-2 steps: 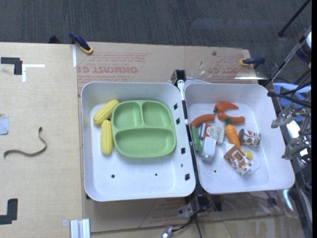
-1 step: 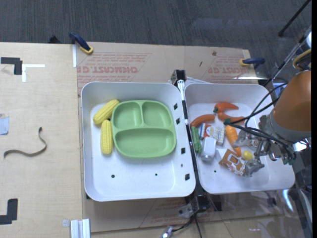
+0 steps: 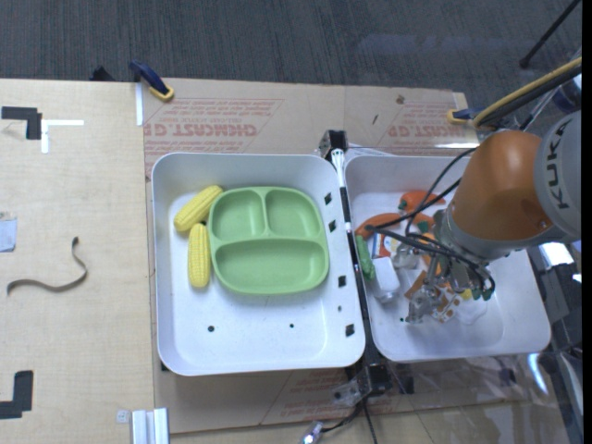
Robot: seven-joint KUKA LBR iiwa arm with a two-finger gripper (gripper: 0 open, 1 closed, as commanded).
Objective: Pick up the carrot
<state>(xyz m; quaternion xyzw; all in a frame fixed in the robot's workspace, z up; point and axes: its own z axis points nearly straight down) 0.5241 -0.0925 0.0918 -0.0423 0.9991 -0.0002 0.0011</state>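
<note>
Over the right bin [image 3: 518, 336], the claw [image 3: 427, 302] hangs low; whether it is spread or pinched cannot be told. The carrot [image 3: 413, 202] lies at the claw's 12 o'clock, partly under the arm [image 3: 495, 202], among cables. Risk: the claw may close on a neighbouring item or snag. Count: two bins, two corn cobs [image 3: 198, 208], one green tray [image 3: 268, 240] in the left bin [image 3: 259, 340].

Your end effector [image 3: 435, 296] sits low in the right bin [image 3: 518, 336], carrot [image 3: 381, 221] just beside it. Left bin [image 3: 250, 345]: green tray [image 3: 269, 240], two corn cobs [image 3: 198, 208].
</note>
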